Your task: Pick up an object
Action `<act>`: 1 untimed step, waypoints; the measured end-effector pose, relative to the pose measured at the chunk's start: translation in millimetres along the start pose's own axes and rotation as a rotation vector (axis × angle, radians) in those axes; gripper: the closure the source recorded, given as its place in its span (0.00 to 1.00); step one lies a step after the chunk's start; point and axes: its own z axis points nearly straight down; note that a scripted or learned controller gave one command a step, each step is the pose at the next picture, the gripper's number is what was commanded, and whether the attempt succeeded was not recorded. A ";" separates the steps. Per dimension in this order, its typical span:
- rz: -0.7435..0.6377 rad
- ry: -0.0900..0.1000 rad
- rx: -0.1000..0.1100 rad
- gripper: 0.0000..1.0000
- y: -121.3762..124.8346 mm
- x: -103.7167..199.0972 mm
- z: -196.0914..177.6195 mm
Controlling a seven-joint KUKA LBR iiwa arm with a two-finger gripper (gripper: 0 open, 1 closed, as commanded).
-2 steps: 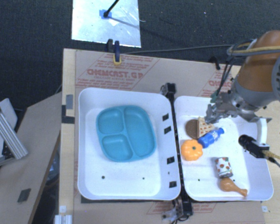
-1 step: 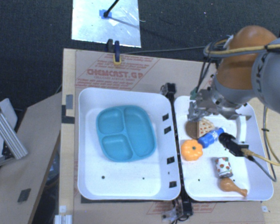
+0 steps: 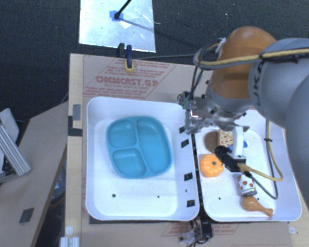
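One orange pumpkin [image 3: 211, 166] (ribbed) lies in a bin [image 3: 282, 206].

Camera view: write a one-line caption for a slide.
Arm above the right bin with its orange toy pumpkin; blue divided plate in the left bin.

Red "CHEMCAST GP" print on the brown sheet [image 3: 162, 76]
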 end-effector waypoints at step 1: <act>-0.001 0.001 0.002 1.00 -9.0 52.8 15.4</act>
